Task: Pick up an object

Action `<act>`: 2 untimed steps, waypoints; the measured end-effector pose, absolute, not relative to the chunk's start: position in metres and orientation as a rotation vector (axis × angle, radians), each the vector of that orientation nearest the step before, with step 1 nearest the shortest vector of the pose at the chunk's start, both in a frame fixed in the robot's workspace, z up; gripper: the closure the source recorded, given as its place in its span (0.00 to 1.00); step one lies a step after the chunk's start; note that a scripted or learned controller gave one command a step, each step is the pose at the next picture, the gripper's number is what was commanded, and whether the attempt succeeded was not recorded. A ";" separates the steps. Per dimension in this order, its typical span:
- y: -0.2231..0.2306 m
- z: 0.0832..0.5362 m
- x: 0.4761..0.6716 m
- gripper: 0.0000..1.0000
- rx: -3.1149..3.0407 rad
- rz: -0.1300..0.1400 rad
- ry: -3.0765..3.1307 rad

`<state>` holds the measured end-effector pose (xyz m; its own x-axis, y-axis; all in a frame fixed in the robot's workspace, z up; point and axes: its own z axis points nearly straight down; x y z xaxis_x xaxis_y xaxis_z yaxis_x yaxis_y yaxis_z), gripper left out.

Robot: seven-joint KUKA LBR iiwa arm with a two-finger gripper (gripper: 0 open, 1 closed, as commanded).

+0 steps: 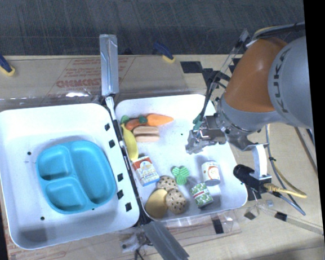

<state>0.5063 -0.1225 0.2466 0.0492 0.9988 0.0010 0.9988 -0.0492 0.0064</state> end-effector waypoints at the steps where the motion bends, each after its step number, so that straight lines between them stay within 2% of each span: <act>1: -0.124 0.243 0.505 0.00 2.280 -0.001 2.163; 2: -0.153 0.221 0.501 0.00 2.214 -0.004 2.235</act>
